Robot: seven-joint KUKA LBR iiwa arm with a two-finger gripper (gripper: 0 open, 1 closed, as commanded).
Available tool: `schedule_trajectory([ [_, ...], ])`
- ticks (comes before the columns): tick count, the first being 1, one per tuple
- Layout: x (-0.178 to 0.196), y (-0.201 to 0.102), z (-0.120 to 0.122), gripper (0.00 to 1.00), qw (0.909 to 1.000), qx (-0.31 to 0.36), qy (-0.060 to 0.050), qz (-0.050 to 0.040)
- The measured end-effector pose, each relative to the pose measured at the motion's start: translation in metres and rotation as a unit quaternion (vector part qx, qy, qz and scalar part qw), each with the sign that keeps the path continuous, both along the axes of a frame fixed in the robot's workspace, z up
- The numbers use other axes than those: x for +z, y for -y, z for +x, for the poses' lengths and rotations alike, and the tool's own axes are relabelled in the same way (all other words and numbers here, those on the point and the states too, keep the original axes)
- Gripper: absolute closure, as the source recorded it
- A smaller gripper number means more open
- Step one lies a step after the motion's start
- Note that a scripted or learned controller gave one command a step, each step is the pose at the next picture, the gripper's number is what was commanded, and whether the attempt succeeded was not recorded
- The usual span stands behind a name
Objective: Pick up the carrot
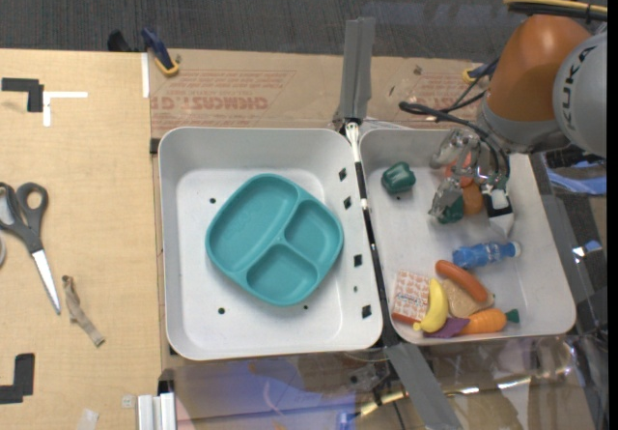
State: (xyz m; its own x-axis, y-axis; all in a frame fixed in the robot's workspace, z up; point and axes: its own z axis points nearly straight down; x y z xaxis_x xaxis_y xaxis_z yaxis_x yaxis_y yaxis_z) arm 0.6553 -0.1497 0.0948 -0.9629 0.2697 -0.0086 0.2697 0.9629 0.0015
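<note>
My pincer (462,188) is hanging low over the upper part of the right bin (550,254), beside an orange piece and a dark green one (whether it is gripping anything, I cannot tell). The carrot (486,322) is lying well apart at the bin's near edge, touching the banana (435,308).
</note>
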Motion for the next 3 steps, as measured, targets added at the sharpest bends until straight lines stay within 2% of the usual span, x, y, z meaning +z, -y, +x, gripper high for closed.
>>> schedule_trajectory([
  [1, 0.011, -0.001, 0.002, 1.0, 1.0, 0.002, 0.003, -0.0007],
  [2, 0.003, 0.04, -0.018, 1.0, 0.9779, 0.209, 0.0, 0.0025],
  [3, 0.301, 0.072, -0.023, 1.0, 0.9696, 0.245, -0.001, -0.0016],
])
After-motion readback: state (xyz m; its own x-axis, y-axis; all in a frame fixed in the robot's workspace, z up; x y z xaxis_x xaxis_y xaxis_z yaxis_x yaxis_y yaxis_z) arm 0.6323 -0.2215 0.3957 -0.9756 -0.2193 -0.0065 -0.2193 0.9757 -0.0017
